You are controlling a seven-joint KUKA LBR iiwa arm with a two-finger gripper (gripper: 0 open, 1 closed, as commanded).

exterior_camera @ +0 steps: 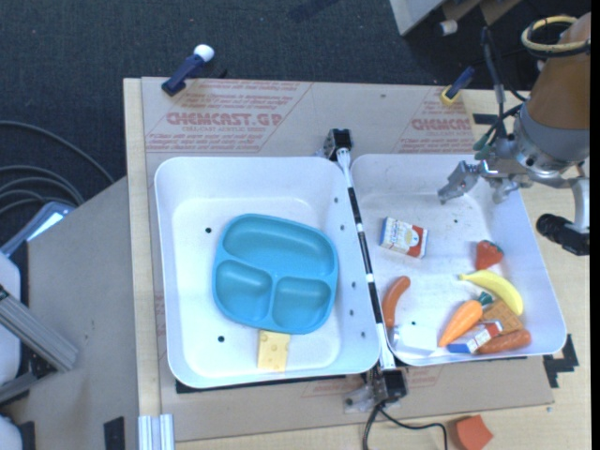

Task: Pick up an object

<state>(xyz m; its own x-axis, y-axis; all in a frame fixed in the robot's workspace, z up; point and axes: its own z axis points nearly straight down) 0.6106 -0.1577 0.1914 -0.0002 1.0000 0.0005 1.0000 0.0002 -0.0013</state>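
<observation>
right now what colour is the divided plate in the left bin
Light blue. The plate shows best in the camera view, lying in the left bin.

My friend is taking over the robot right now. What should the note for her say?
Tool: hanging over the back of the right white bin, nothing seen in it.
Right bin: small red-and-white carton, red hot dog, yellow banana, orange carrot, red strawberry.
Left white bin: blue divided plate, yellow cheese slice.
Done: nothing picked up.
Left: grab one object.
</observation>
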